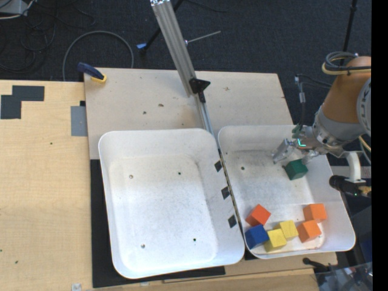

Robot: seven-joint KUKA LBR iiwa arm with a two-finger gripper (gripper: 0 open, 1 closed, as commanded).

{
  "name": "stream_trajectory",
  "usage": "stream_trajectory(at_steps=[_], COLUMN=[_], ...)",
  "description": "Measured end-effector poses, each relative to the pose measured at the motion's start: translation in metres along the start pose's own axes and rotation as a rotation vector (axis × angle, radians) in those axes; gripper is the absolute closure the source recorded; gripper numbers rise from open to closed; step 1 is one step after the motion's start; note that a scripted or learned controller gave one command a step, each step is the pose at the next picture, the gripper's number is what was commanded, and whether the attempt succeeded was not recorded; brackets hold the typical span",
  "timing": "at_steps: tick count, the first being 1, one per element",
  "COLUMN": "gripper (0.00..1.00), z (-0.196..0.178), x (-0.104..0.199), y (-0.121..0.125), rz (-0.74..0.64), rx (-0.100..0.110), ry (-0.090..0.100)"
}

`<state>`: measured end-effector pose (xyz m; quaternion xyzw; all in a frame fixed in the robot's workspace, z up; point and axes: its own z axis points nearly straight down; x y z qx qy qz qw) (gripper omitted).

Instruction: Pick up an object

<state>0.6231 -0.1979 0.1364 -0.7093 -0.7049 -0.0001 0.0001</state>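
Note:
My gripper (294, 155) hangs over the back part of the right bin (254, 139), reaching in from the right. Its two silver fingers stand spread apart, so it is open. A dark green block (296, 170) lies on the bin floor just below and in front of the fingertips. I cannot tell whether the fingers touch it. Near the bin's front edge lie an orange cube (260, 214), a blue cube (256, 235), two yellow cubes (276, 239) (288, 229) and two more orange cubes (314, 211) (310, 230).
The left bin (121, 144) sits beside the right one, with black clips (225, 191) along the shared wall. A slanted aluminium post (179, 47) rises behind the bins. A blue and yellow clamp (91, 71) rests at the bench's back left corner.

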Motion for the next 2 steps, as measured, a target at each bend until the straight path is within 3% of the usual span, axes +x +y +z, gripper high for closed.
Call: stream_trajectory(at_steps=[1, 2], gripper=[0.0, 0.0], z=[0.0, 0.046], x=[0.0, -0.006], y=[0.0, 0.039], rz=[0.0, -0.01], rx=[0.0, -0.002], ry=[0.0, -0.001])
